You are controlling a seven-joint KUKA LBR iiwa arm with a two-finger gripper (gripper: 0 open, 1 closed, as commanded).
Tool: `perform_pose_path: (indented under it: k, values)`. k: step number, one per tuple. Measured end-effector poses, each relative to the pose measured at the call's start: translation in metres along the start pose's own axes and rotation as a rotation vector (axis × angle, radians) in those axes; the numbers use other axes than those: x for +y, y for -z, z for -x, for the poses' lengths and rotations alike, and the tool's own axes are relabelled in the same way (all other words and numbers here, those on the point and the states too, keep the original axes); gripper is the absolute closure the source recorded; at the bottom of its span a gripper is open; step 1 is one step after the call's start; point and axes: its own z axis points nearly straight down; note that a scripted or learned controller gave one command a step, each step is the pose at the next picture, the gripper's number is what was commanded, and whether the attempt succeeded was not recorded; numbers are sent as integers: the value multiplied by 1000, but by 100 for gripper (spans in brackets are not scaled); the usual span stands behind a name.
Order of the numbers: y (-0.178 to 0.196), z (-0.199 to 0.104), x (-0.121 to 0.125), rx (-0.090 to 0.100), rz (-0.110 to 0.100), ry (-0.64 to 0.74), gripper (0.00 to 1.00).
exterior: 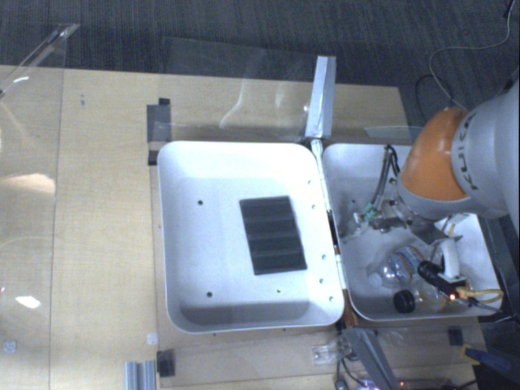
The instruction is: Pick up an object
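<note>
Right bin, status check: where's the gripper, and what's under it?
Gripper low over right bin, fingers unclear. Clear plastic item and small black piece loose near front wall. Dark ridged pad alone in left bin.

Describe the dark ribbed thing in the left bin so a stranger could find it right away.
Start at the left white bin. Near its middle lies a dark ribbed rectangular block, flat and slightly turned. It lies apart from the small clutter in the right bin under the arm.

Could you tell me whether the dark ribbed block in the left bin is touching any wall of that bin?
Apart. In the camera view, the dark ribbed block lies near the middle of the left bin, with bare white floor visible on all four sides.
</note>
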Motion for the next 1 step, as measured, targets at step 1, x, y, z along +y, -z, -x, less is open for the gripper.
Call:
perform_pose_path:
  k: [1]
  values:
    - [17, 99, -39, 1, -10, -19, 0]
